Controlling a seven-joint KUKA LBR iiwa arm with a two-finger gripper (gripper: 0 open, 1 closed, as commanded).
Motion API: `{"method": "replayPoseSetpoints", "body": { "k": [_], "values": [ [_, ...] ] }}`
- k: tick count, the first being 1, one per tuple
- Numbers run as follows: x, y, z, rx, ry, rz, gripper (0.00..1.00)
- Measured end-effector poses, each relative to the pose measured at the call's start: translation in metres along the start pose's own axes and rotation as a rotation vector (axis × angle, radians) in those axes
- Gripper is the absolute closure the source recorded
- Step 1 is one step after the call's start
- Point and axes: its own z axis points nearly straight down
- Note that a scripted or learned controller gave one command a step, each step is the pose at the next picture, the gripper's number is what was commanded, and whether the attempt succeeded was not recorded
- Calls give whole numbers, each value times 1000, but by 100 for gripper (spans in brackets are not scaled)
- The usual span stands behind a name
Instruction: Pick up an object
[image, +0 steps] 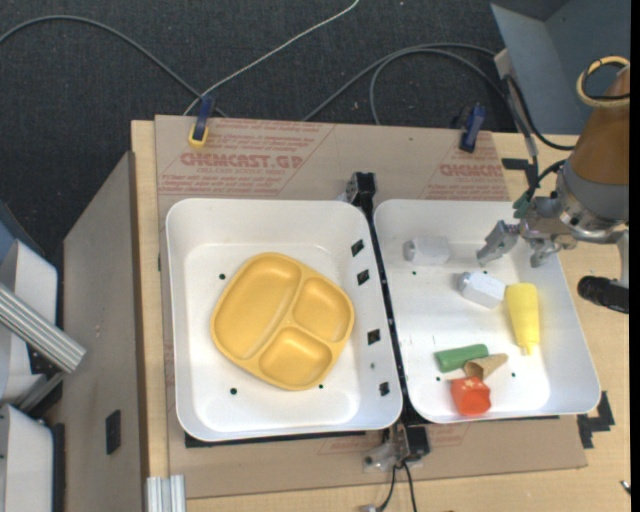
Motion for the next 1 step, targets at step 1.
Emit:
{"method": "replayPoseSetpoints", "body": {
  "k": [1],
  "values": [
    [1, 3, -9, -15, -3, -4, 0]
  ]
}}
